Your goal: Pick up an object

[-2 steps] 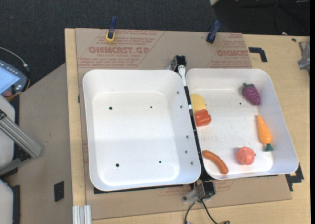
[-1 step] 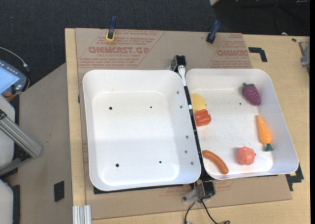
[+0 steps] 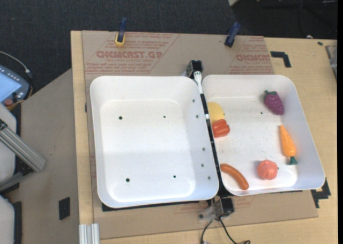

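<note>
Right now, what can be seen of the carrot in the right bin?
The carrot is a small toy, plastic by its look, with an orange tapered body and a dark green stub at its lower end. It lies flat on the floor of the right bin, near the right wall, running roughly top to bottom in the camera view. Nothing touches it; the purple grapes lie above it, the pinkish round fruit below left.

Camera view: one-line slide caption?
Toy foods lie in the right bin: grapes, carrot, sausage.

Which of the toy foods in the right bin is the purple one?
The grapes, in the right bin's far right corner. The other toys are yellow, red, orange or pink; this one alone is purple.
</note>
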You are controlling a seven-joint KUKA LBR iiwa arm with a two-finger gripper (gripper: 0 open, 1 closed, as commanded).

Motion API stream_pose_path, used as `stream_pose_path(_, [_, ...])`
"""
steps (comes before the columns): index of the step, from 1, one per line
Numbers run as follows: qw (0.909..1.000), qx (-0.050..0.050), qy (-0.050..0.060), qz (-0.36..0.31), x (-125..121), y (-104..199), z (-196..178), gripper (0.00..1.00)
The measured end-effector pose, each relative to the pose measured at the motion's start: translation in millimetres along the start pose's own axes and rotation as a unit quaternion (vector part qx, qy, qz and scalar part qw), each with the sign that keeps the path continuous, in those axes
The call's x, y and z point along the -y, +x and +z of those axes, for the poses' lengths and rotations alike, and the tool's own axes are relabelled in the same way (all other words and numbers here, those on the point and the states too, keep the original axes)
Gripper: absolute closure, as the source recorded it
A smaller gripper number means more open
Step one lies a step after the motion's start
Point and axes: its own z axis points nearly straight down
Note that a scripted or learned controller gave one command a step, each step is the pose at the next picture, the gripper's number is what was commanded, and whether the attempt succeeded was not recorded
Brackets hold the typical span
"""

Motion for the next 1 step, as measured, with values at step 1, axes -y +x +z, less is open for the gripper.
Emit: stream_pose_path(1, [1.0000,0.001,-0.002,0.000,-1.1,-0.5,-10.8,1.00])
